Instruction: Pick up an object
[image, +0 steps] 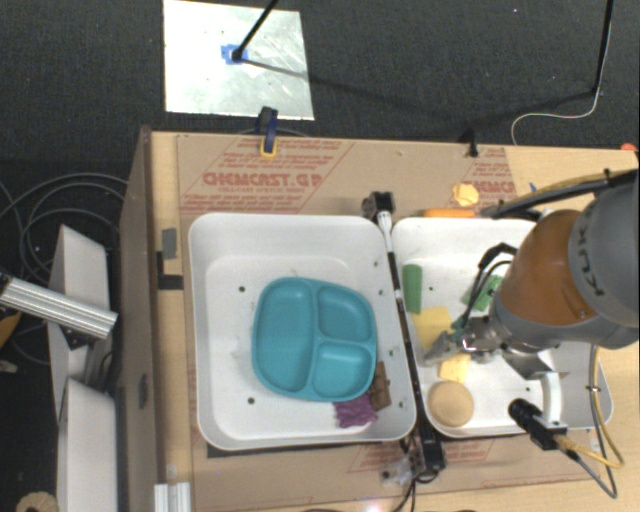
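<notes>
Gripper (447, 345) hung low in the right bin (520, 232), jaw state unclear to us, just beside the yellow block (433, 324). We judged the reach unfinished; next it needed a firm close on that block.

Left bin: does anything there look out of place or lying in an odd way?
Mostly tidy. The teal divided plate lies flat in the left bin. Only the purple object and a brown piece look odd: they sit squeezed between the plate's edge and the bin's lower right corner.
</notes>
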